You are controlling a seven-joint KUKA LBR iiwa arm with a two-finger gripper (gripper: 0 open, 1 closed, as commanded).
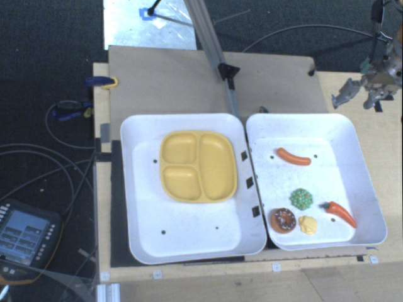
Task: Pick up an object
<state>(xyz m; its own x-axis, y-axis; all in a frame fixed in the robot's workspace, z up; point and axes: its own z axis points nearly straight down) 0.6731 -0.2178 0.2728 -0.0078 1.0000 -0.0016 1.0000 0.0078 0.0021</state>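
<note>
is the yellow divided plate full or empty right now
Empty: all three compartments of the yellow plate show bare yellow. The toy foods lie in the right bin instead.

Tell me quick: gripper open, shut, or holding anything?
Gripper: open, holding nothing, up past the top right corner of the right bin.

One fixed camera looks down at a slant from above the bench [189,74], taking in both bins [189,244].

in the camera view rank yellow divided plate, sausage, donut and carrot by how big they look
1. yellow divided plate
2. sausage and carrot, too alike to rank
3. donut, close behind
</note>
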